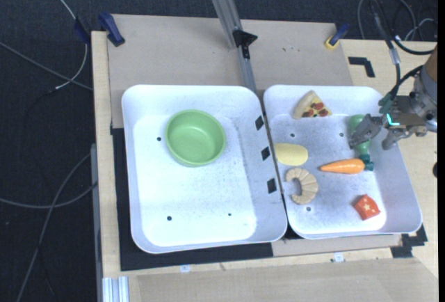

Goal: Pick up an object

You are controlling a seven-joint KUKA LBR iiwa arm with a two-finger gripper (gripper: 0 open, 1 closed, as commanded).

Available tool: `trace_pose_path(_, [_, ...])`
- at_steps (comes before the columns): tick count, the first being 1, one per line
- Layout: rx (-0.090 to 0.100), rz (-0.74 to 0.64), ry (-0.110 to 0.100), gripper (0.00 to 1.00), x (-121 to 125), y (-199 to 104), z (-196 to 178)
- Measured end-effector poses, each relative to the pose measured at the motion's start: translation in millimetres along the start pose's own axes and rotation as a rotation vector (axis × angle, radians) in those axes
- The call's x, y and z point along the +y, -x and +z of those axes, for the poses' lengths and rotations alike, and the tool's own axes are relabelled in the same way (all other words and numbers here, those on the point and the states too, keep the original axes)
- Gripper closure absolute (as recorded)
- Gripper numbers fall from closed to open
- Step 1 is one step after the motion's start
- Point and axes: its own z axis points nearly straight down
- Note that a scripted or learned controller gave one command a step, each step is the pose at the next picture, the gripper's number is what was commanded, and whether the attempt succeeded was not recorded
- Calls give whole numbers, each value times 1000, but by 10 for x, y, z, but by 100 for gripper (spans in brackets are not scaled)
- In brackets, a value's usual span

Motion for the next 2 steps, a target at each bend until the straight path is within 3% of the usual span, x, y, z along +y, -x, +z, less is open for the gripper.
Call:
trace_pose_path(1, [0,0,4,0,5,1,-18])
trace_pose_path(2, [1,0,-5,0,61,-94,518])
